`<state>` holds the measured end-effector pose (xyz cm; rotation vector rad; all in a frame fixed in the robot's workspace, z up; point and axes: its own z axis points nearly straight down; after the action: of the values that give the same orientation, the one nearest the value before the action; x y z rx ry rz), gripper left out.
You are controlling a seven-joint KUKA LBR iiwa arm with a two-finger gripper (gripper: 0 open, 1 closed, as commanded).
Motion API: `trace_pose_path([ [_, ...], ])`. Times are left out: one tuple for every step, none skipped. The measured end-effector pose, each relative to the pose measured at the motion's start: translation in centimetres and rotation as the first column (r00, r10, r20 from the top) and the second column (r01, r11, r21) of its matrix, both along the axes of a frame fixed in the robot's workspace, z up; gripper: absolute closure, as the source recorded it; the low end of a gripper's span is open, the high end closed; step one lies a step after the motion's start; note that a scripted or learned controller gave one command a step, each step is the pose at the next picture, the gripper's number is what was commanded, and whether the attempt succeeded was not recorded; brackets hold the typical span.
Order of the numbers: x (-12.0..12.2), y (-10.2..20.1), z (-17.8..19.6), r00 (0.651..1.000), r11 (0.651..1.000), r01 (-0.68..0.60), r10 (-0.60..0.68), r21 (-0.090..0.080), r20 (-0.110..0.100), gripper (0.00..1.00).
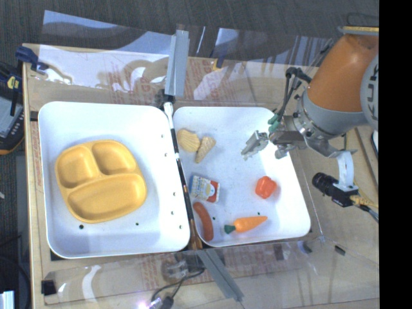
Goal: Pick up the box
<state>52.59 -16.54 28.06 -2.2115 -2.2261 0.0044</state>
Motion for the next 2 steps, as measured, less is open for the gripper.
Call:
trace_pose_path([
  [-1.7,6.9,-8.9,1.000,1.000,-0.019,0.019,0.000,-0.001,0.00],
  [-2.4,3.9,-19.0,0.984,0.984,-0.178,0.178,0.002,-0.001,0.00],
])
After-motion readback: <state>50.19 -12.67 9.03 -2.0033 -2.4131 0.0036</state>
